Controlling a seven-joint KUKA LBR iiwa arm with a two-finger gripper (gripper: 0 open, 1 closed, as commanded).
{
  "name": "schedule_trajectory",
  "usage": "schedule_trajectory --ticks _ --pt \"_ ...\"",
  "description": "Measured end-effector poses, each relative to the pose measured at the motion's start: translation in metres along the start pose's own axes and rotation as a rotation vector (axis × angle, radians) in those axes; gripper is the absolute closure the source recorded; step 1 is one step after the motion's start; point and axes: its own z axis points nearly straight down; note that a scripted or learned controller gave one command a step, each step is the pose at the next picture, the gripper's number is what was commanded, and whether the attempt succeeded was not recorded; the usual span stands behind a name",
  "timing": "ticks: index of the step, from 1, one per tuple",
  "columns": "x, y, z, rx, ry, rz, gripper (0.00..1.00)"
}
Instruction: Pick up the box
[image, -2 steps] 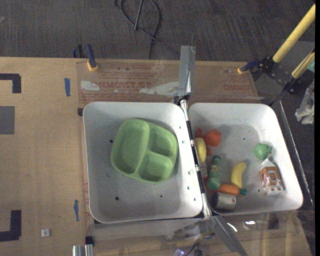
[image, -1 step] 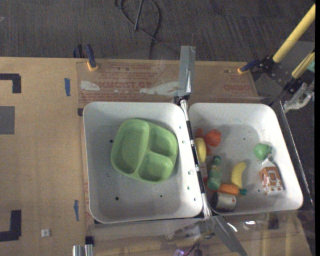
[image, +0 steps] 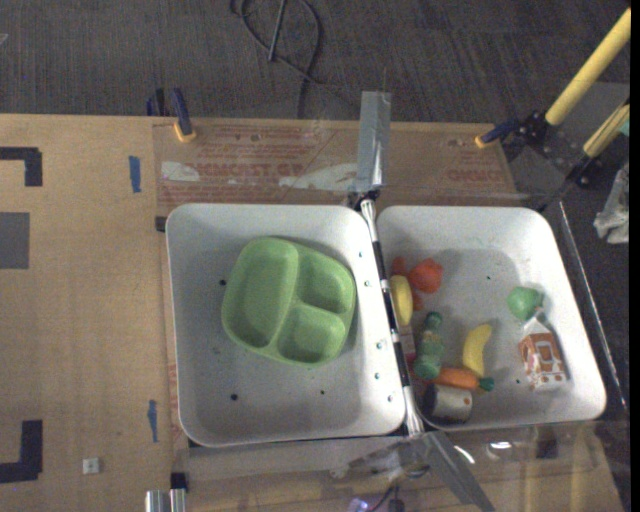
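Observation:
The box is a small white and orange carton lying flat near the right wall of the right bin. A green pepper-like toy sits just above it, and a yellow banana lies to its left.
The left bin holds a green divided plate. Along the right bin's left side lie a red toy, a yellow piece, a green bottle, a carrot and a dark can. Yellow-handled clamps stand at the back right.

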Motion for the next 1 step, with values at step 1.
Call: schedule_trajectory --ticks 1 --pt "0.0247 0.0422 -0.0382 0.006 0.005 -0.023 1.0"
